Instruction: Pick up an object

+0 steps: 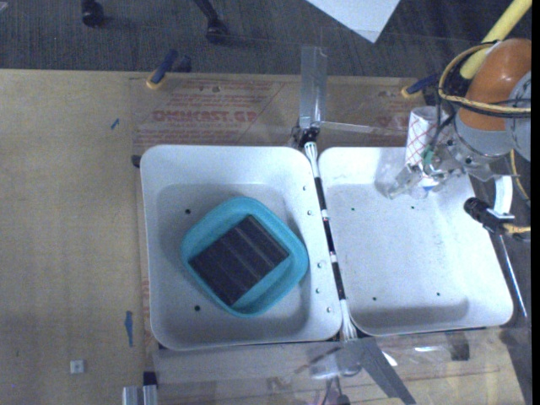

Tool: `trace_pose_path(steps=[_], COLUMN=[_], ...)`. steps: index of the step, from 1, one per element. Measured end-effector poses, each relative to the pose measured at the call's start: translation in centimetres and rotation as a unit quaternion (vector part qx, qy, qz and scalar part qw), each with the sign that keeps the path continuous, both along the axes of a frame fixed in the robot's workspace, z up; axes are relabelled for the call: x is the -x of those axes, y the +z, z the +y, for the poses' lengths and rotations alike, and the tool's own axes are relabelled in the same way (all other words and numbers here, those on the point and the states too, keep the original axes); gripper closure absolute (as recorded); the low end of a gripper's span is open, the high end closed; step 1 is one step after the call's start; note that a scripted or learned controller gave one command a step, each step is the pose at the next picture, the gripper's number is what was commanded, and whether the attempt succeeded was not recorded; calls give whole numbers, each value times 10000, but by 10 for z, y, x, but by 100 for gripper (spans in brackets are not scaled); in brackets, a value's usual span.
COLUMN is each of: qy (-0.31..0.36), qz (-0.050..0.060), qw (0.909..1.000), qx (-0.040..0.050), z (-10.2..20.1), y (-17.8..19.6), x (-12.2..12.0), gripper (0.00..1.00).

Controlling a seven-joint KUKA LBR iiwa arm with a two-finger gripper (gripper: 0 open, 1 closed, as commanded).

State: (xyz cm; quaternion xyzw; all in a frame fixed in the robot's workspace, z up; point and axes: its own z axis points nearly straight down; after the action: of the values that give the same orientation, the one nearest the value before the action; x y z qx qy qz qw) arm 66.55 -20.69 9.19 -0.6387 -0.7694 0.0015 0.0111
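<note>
A teal, rounded-square object with a black ribbed top [245, 256] lies flat in the middle of the left bin [169, 184]. My gripper [403, 180] hangs over the far right part of the right bin [422, 260], near its back wall, well away from the teal object. It looks blurred and pale, and nothing is visible in it. The grey arm with its orange band [499, 67] comes in from the upper right.
A metal post and bracket [312, 99] stand at the back between the two bins. A white piece with red cross-hatching [419, 137] sits by the wrist. A blue-and-yellow clamp [167, 67] grips the bench's far edge. Bare wooden bench [67, 226] lies to the left.
</note>
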Motion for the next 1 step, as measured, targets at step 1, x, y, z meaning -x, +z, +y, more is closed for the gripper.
trace_pose_path(steps=[1], qy=[1252], qz=[-25], qw=[9921], qx=[45], z=[59], y=[-5], x=[2], gripper=[0])
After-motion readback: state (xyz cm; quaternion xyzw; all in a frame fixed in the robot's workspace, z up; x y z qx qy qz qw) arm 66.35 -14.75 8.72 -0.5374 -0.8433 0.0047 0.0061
